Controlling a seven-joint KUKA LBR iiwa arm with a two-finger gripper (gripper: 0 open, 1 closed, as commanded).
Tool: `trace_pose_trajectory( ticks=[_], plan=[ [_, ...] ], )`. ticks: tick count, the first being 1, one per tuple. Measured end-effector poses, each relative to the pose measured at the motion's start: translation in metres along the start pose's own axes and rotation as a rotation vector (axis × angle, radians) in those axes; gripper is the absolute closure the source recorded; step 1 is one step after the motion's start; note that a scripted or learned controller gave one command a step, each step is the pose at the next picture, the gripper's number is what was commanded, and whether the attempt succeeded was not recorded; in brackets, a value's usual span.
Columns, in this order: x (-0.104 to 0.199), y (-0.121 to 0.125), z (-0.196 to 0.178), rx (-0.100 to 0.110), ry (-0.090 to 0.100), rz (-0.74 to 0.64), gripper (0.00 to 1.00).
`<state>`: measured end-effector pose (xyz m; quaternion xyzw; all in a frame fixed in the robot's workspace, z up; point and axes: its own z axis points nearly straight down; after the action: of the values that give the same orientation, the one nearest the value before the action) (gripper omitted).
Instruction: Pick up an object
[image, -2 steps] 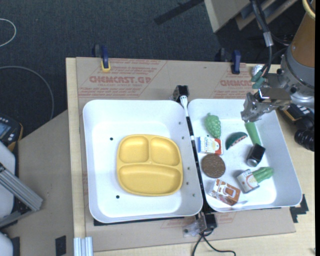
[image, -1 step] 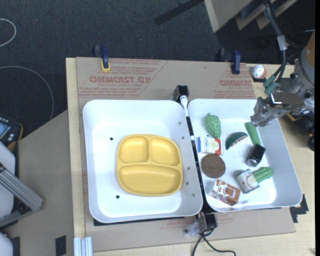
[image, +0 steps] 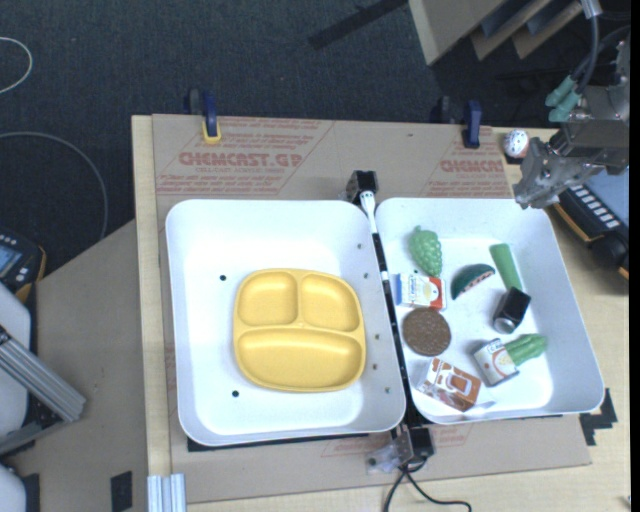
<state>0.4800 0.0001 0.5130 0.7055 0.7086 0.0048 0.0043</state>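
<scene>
Across brown board (image: 250, 160): "CHEMCAST GP"

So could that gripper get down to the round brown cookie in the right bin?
Probably yes: the round brown cookie lies flat with nothing on top, though neighbours crowd it. The gripper hovers over the bin's far corner.

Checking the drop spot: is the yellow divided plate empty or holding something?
Empty. The yellow plate in the left bin shows three bare compartments.
</scene>
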Motion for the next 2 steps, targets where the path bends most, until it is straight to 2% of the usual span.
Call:
trace_pose_trajectory(
  ticks=[1,2],
  plan=[
    [-0.070,-0.003,0.102,0.023,-0.002,0.012,1.00],
    [-0.130,-0.005,0.185,0.022,-0.001,0.012,1.00]
  ],
)
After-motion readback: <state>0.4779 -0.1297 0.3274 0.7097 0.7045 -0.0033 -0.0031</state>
